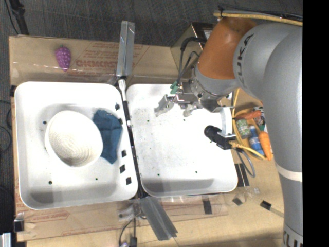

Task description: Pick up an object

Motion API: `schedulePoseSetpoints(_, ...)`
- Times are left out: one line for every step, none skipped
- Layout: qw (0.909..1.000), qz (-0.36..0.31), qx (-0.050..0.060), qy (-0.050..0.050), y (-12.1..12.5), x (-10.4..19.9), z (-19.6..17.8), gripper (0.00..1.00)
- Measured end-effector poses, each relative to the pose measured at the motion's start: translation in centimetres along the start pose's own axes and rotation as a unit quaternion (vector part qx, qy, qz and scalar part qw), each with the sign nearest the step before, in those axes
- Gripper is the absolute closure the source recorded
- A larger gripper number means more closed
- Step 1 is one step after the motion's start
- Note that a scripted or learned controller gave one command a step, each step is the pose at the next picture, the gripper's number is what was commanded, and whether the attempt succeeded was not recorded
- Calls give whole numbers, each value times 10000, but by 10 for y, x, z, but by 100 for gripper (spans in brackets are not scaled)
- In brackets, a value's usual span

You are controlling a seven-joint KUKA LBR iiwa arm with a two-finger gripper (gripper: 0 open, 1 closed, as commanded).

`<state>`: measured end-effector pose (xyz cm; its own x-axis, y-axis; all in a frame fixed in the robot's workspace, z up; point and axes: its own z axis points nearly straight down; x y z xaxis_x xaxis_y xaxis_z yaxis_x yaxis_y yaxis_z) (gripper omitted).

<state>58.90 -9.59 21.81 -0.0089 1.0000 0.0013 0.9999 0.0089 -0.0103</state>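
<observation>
blue cloth [109,135] is seen crumpled in the left bin [31,94], touching the right side of a white ribbed dome-shaped object [74,138] that is set near the bin's middle. the pincer [176,107] is held over the upper part of the right bin [180,158] and is spread apart. a purple object [63,57] is laid on the cardboard [149,60] behind the left bin, well apart from the pincer.

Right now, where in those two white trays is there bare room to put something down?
The right bin has bare floor from the gripper to its near wall. The left bin is crowded by a white dome and blue cloth, leaving its near strip.
</observation>
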Motion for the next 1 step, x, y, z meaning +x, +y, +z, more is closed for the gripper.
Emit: schedulePoseSetpoints(9917,1286,12,-1,-57,44,30,0)
